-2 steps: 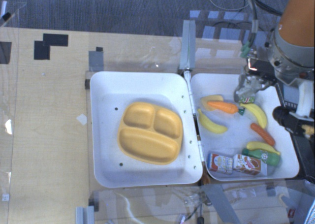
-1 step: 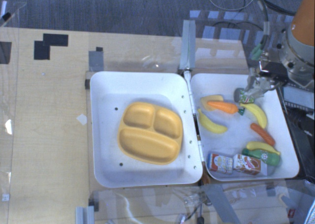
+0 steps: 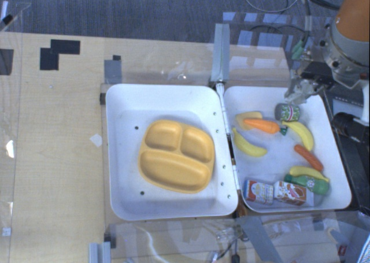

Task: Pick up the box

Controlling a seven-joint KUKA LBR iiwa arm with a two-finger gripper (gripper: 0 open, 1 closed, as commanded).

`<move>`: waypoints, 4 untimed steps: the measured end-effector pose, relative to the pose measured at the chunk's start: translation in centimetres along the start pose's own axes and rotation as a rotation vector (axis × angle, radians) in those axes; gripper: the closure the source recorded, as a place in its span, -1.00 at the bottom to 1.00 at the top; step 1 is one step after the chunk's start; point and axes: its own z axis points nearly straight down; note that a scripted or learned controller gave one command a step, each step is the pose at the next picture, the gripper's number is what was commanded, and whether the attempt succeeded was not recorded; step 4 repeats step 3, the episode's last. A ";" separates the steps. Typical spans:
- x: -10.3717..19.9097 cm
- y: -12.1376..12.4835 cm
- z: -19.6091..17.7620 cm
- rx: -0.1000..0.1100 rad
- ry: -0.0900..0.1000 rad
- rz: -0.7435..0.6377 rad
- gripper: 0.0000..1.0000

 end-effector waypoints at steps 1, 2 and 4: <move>8.6 -2.0 8.9 0.002 0.001 0.063 1.00; 11.8 -5.2 20.1 0.003 0.002 -0.198 1.00; 11.6 -5.1 21.9 0.000 0.003 -0.590 1.00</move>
